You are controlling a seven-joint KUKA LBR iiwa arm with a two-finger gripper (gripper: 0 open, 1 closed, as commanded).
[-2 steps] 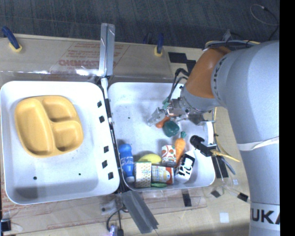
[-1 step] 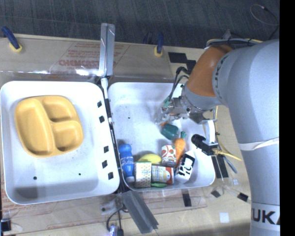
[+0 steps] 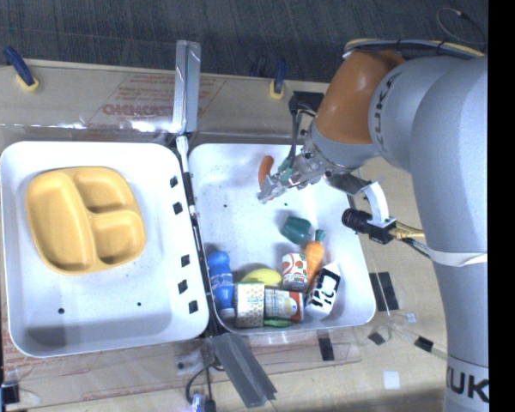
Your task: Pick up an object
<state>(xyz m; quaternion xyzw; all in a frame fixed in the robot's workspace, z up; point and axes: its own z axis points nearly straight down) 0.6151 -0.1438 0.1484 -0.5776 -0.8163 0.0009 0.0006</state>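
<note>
My gripper (image 3: pixel 277 183) hangs over the back middle of the right bin (image 3: pixel 232 187), reaching in from the right. A small orange-red object (image 3: pixel 265 168) lies right beside its tip on the left; whether the two touch I cannot make out. A teal object (image 3: pixel 297 227) lies just in front of the gripper on the bin floor. Further forward are an orange carrot (image 3: pixel 312 256), a small can (image 3: pixel 293 269), a yellow lemon-like fruit (image 3: pixel 262 276), a blue bottle (image 3: pixel 218 273), a printed carton (image 3: pixel 266 304) and a white box with black marks (image 3: pixel 326 292).
The left bin (image 3: pixel 17 316) holds a yellow sectioned tray (image 3: pixel 86 217). A divider ridge with black clips (image 3: pixel 185 230) separates the bins. The arm's grey body (image 3: pixel 438 144) covers the right side of the bench. The right bin's objects crowd its front edge.
</note>
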